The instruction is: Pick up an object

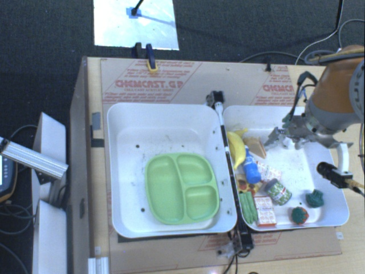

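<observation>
- Two-finger gripper (283,136) hangs over the back of the right shallow white bin (336,214). Metal fingers look spread, nothing between them, touching nothing that I can make out.
- Nearest candidates sit just left of it: tan wedge-shaped piece (258,148), then yellow plastic banana (236,149) against the divider wall.
- Banana: light, rigid, smooth, so likely slippery. Best grip is across the middle of the curve, but wall clearance is tight.
- Blue and white small bottle (251,170) lies in the pile below. Round, may roll out of a pinch.
- Green-labelled small can (280,191): stiff and on its side. Take it across the body.
- Small red and white carton (264,210) and green pea pod toy (247,207) are crowded against the wall, poor access.
- Dark teal lumpy toy (314,198) and red and green round toy (299,214) stand apart near the front right: open space around them, easiest picks in my judgement.
- Left white bin (122,153) holds a light green three-section plastic tray (182,187): flat, wide, no good for these fingers.
</observation>
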Controlling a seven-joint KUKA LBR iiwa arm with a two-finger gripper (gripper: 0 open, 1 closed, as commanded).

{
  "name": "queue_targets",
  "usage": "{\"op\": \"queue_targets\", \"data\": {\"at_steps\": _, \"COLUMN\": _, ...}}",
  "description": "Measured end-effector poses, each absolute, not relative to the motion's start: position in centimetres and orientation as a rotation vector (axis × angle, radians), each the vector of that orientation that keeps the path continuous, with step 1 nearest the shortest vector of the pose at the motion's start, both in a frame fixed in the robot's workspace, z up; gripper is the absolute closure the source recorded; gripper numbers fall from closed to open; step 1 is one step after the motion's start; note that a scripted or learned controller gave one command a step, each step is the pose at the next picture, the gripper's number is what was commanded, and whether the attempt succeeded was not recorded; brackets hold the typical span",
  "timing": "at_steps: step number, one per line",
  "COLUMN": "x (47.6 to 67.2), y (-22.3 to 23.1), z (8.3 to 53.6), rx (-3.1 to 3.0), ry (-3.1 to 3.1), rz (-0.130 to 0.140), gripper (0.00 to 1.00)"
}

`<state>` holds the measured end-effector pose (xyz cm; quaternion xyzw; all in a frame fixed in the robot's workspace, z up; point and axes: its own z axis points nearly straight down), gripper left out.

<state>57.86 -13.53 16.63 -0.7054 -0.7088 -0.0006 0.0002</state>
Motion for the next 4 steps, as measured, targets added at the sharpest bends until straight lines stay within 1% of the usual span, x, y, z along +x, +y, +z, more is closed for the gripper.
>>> {"op": "queue_targets", "data": {"at_steps": 1, "x": 66.9, "y": -8.5, "z": 11.7, "rx": -2.216, "ry": -2.226, "rz": -0.002, "gripper": 0.0}}
{"op": "queue_targets", "data": {"at_steps": 2, "x": 60.1, "y": -11.8, "z": 8.4, "rx": -2.22, "ry": -2.224, "rz": 0.001, "gripper": 0.0}}
{"op": "queue_targets", "data": {"at_steps": 3, "x": 52.5, "y": -10.9, "z": 8.4, "rx": -2.221, "ry": -2.222, "rz": 0.0, "gripper": 0.0}}
{"op": "queue_targets", "data": {"at_steps": 4, "x": 60.2, "y": -14.2, "z": 8.5, "rx": -2.221, "ry": -2.227, "rz": -0.002, "gripper": 0.0}}
